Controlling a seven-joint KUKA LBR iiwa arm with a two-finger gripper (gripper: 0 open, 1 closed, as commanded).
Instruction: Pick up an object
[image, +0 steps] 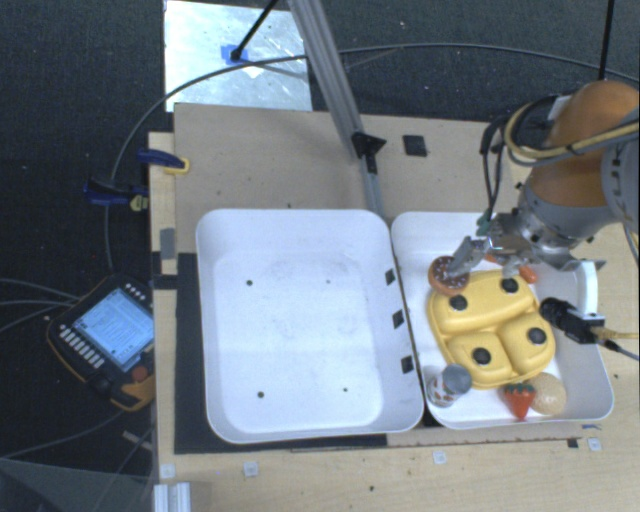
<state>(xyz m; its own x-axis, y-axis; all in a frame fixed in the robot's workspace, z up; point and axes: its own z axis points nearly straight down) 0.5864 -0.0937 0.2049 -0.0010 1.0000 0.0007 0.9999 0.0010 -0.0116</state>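
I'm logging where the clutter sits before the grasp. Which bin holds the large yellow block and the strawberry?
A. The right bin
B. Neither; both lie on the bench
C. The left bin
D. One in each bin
A: the large yellow block and the strawberry both lie in the right bin, under the arm.

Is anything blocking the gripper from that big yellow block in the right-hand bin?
Nothing visible is. The gripper hangs over the yellow block's upper left edge, beside the small round donut-like piece, with no object between them.
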